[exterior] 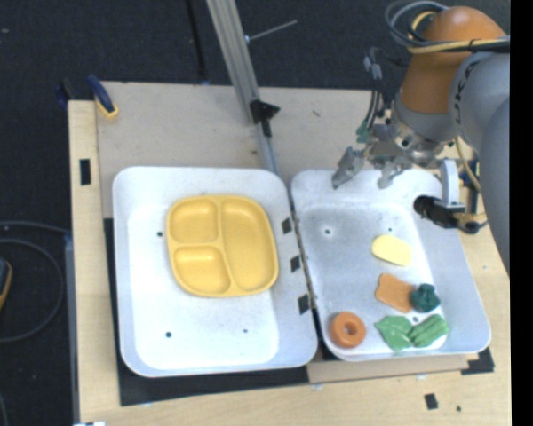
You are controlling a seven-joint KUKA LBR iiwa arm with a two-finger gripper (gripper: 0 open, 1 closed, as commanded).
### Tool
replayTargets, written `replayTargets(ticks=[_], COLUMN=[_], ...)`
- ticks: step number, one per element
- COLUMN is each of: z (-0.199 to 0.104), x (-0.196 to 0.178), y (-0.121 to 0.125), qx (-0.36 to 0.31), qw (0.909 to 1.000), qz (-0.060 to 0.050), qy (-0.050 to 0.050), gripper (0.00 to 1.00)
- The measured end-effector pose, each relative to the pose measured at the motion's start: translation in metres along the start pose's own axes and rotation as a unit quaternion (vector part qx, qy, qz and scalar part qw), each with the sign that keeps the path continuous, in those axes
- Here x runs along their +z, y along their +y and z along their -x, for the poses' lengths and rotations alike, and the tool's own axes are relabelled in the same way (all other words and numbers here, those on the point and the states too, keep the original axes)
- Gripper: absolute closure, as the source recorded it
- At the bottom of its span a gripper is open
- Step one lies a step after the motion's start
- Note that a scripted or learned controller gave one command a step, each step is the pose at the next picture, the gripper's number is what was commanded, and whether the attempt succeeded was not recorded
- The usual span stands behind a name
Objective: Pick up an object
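My gripper (367,173) hangs over the far edge of the right bin (355,238), its two fingers spread open with nothing between them. Well below it in that bin lie a pale yellow piece (391,250), an orange block (393,292), a dark green lump (425,298), a light green leafy piece (411,332) and an orange ring (346,329). None of them touches the gripper.
The left bin (142,327) holds a yellow divided plate (222,244). A slanted metal pole (235,56) rises behind the bins. The grey arm with its orange band (440,56) fills the upper right.
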State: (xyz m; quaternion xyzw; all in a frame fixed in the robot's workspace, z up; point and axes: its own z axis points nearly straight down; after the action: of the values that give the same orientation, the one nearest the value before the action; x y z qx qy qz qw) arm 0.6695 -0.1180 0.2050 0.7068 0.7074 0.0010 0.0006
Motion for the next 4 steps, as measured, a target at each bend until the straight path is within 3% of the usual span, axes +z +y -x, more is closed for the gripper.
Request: replayTargets(ticks=[2, 3, 4], z=[0.002, 0.003, 0.012], x=[0.106, 0.092, 0.043], y=[-0.004, -0.003, 0.000], qx=[0.001, 0.001, 0.001], qw=[1.0000, 1.0000, 1.0000], qz=[-0.001, 0.002, 0.002], qy=[-0.001, -0.002, -0.001], gripper=[0.00, 1.00, 1.00])
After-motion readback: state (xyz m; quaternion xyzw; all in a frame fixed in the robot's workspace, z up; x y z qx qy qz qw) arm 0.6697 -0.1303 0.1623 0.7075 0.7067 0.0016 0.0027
